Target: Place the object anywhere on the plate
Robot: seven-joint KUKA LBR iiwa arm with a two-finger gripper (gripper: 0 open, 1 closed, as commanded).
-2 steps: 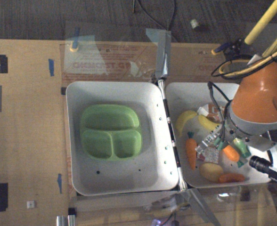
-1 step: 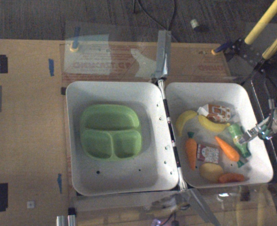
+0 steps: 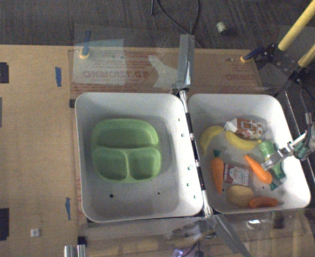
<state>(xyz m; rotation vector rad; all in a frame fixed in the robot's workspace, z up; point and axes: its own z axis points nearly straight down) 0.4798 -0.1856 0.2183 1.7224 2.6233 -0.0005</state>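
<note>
Brown worktop (image 3: pixel 29 159) carries two white bins. At centre left, one bin (image 3: pixel 168 111) holds the green plate (image 3: pixel 126 150), bare and ready to receive. Lower right, another bin (image 3: pixel 297 191) keeps the toy food heaped for picking: banana (image 3: pixel 238 140), carrots (image 3: pixel 217 174). From the right edge the tool (image 3: pixel 275 158) reaches low over a green item (image 3: pixel 268 150); whether it holds anything, I cannot tell.
</note>
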